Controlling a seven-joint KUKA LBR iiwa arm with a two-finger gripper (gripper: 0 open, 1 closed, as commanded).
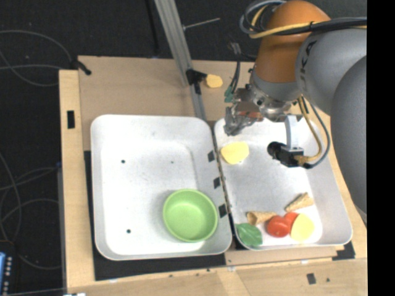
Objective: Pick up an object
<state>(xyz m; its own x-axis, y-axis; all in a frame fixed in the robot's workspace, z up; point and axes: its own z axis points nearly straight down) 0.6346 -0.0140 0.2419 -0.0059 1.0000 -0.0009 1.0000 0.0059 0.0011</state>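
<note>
My gripper point(234, 125) hangs over the far left corner of the right bin point(327, 184), just above and behind a pale yellow round object point(234, 153) that lies on the bin floor. Nothing shows between the fingers. Near the front edge of the same bin lie a red object point(278, 226), a yellow round object point(302, 227), a green leaf-shaped piece point(249, 234) and two tan wedge-shaped pieces point(298, 202) point(258, 216). A green bowl point(190, 215) sits at the front right of the left bin point(123, 165).
A slanted metal pole point(176, 42) rises behind the bins, ending near the divide between them. A small yellow item point(214, 81) lies on the wooden bench behind the bins. The arm's black cable fitting point(285, 153) hangs over the right bin's middle.
</note>
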